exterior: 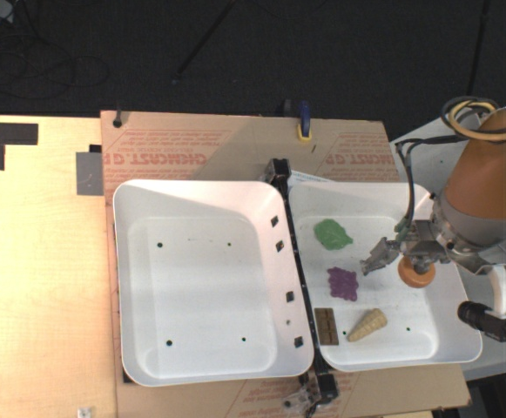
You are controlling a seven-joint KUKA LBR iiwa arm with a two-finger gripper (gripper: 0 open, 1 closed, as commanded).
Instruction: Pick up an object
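- Dark floor with loose cables lies behind the bench (35, 259), whose pale wooden top carries a cardboard sheet (209, 151) and on it two shallow white bins side by side.
- Left bin (131, 277): bare white floor with a few small dark holes.
- Right bin (444, 342): this is where I am, reaching in from its right side, my grey arm with the orange band (483, 177) above the wrist.
- My gripper (401, 255) hangs low over the right half of this bin; whether my fingers are apart or together I cannot tell from this angle (the metalwork blurs into one dark cluster).
- An orange round object (416, 274) sits right at my wrist, touching or just under the mechanism; I cannot see it between my fingers.
- A green crumpled lump (332, 234) lies toward the bin's far-left part.
- A purple knobbly piece (343, 283) sits near the middle of the left edge, just below the green one.
- A tan cone (367, 325) lies tilted near the near edge.
- A small brown block (326, 326) rests at the near-left corner, beside the cone.
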